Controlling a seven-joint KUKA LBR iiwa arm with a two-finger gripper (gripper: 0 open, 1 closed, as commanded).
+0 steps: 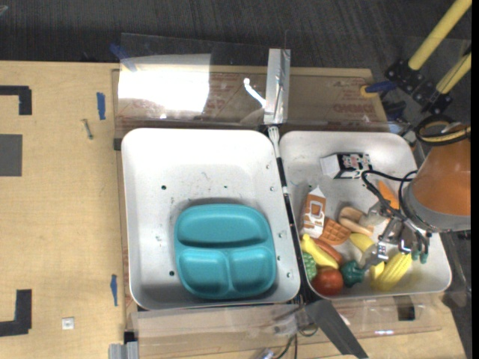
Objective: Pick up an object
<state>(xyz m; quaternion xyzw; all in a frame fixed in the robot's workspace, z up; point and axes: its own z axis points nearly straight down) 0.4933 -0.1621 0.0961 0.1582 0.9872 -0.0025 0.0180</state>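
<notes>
Nearest me, the right bin [430,281] holds a heap of toy food — a red tomato [328,280], a yellow banana [319,251], a yellow corn cob [394,268] — with the gripper [391,243] low among them, just above the corn; whether it is clenched or released I cannot tell. Beside it, the left bin [150,163] carries a teal divided tray [223,250] toward its near side. Farther back in the right bin lie a small carton [314,212] and a white tag [343,163]; behind both bins a clear plastic sheet [168,88] rests on the desk [52,200].
</notes>
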